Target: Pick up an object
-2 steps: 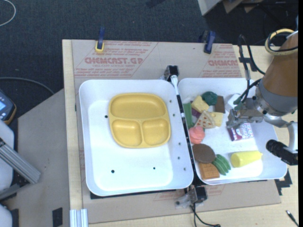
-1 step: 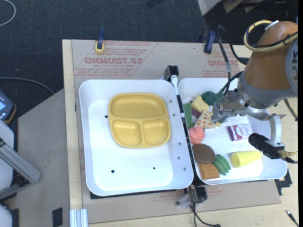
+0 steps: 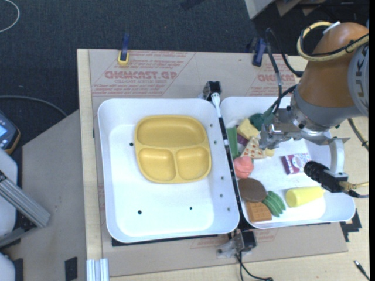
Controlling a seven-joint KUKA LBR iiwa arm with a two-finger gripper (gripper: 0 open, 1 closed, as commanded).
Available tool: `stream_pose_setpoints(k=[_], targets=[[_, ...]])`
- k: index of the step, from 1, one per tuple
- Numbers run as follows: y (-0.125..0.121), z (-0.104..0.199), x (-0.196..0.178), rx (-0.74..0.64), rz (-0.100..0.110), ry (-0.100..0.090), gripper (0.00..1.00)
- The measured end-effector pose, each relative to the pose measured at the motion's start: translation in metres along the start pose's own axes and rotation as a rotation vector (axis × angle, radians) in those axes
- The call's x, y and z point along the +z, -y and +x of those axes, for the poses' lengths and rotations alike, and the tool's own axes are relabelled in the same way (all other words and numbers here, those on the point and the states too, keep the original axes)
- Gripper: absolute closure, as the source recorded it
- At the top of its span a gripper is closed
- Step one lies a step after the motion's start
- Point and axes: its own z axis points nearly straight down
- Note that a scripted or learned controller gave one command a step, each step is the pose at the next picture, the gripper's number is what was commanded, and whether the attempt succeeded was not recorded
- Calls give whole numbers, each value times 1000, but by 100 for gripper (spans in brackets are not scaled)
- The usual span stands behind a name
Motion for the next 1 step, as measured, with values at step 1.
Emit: stream_pose_setpoints(k=[1], targets=[[14, -5, 13, 4, 7, -1, 100]])
